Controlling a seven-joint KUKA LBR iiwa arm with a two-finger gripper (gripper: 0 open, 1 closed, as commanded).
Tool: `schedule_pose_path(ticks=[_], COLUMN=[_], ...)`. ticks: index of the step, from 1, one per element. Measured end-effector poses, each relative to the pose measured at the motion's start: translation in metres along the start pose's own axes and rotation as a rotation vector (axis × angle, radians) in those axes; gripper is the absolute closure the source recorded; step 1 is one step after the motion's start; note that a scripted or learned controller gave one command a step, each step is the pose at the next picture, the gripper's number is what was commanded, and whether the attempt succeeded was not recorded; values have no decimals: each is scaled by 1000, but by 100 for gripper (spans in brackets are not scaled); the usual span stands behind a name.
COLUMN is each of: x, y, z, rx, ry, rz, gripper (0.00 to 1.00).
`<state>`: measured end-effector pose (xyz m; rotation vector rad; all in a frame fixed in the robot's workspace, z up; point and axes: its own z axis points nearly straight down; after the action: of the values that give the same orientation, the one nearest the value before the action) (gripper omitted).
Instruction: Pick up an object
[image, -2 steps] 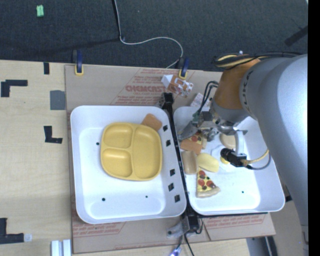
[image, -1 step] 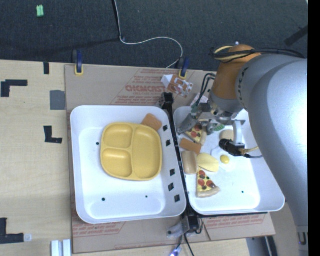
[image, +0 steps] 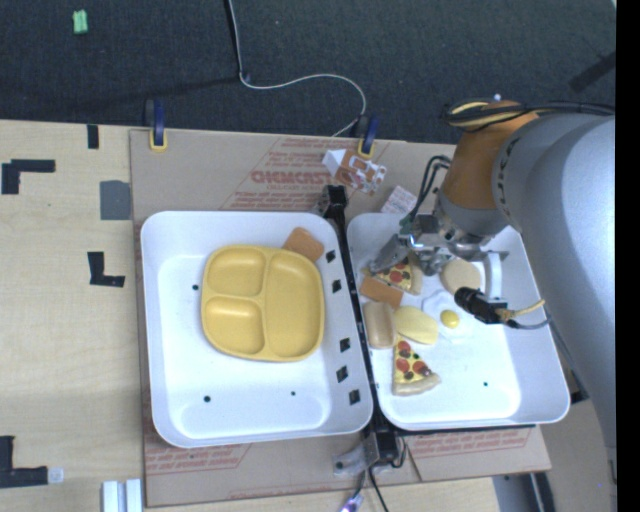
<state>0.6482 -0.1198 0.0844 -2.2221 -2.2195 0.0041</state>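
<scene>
My gripper (image: 408, 252) hangs low over the back left part of the right bin (image: 500, 395), below the orange band of the arm. Right under it lies a small pizza slice (image: 396, 276); whether it touches the slice I cannot tell. A brown bread-like piece (image: 380, 291) sits just left of that slice. Nearer the front are a tan block (image: 378, 323), a pale yellow lump (image: 416, 325) and a second pizza slice (image: 411, 369). A small yellow ball (image: 450, 320) and a cream round piece (image: 462, 273) lie right of the gripper.
The left bin (image: 175, 390) holds a yellow divided plate (image: 263, 302) and a brown piece (image: 303, 243) at its back right corner. A black cable end (image: 482, 304) hangs from the wrist over the right bin. The divider (image: 345, 300) between the bins runs close to the left.
</scene>
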Motion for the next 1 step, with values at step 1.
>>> schedule_pose_path(ticks=[1], x=[23], y=[-22], z=[0], rx=[0], ry=[0], rz=[-2], gripper=[0])
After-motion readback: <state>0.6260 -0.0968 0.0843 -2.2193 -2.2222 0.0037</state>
